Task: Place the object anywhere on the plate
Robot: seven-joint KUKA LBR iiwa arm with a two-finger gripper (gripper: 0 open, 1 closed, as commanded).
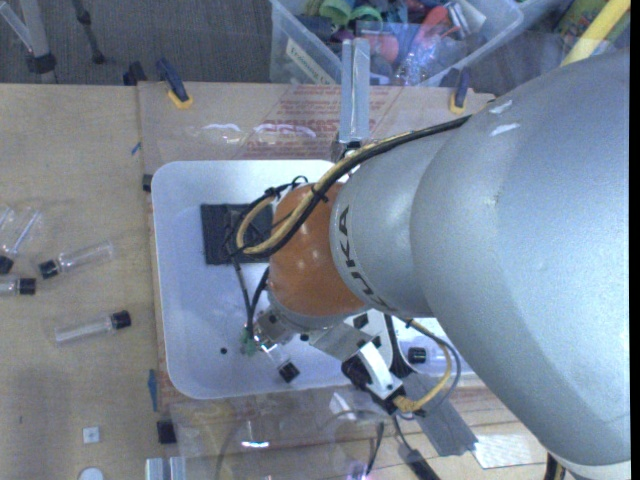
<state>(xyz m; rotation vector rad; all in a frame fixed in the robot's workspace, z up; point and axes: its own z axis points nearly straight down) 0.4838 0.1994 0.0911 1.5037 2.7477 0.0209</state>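
Arm: the grey KUKA arm (500, 228) crosses the white bin (165, 268) from the right and covers most of it; the orange band (300, 263) sits directly above the wrist.
Cables: black and yellow cables (262, 223) loop over the orange band, on the far side of it from the gripper.
Gripper: the gripper (262, 338) points down just beneath the orange band, low over the bin floor near the front wall.
Gripper state: cannot be told; the wrist hides the working end.
Gripper contents: nothing can be seen held. A small green part (247, 346) shows at its left edge, and what it belongs to is unclear.
Small black block: the small black block (288, 372) lies on the bin floor, just beside the gripper on its near right, apart from it.
Black speck: a black speck (222, 349) lies on the floor just left of the gripper.
Black square panel: the black square panel (222, 233) lies flat on the floor, well beyond the gripper toward the far left corner, partly under the cables. Whether it is the plate cannot be told.
Vials: clear vials with black caps (88, 325) lie on the wooden bench (70, 168), well left of the gripper, outside the bin.
Tub: a clear tub of coloured toys (400, 13) stands far beyond the gripper, past the bench edge.
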